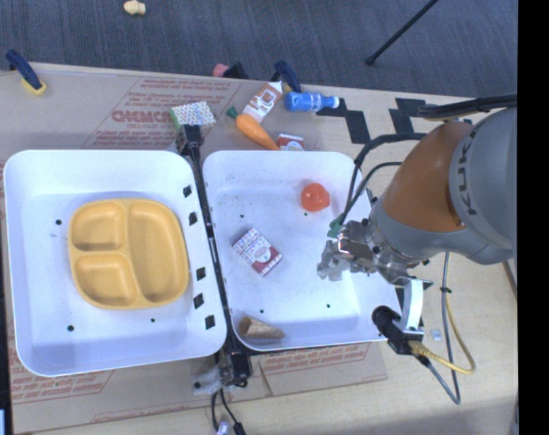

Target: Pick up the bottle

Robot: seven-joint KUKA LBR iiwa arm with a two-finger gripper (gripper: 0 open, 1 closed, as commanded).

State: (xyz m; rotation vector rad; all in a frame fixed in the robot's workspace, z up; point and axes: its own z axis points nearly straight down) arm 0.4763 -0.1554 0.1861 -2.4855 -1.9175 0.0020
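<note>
Bread (pixel 259 330) lies nearest; my tool (pixel 333 259), grip state I cannot tell, hangs inside the right bin (pixel 222 234), risking missing the bottle (pixel 311 102) beyond.

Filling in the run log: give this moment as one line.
tool: over right bin, right side | bottle: on bench behind bins, untouched | yellow plate: left bin

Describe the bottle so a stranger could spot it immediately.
Start at the right-hand shallow white bin and look just beyond its far rim, onto the cardboard-covered bench. The small white bottle with an orange label lies there tilted, between an orange carrot-shaped toy and a blue bottle-like object.
</note>
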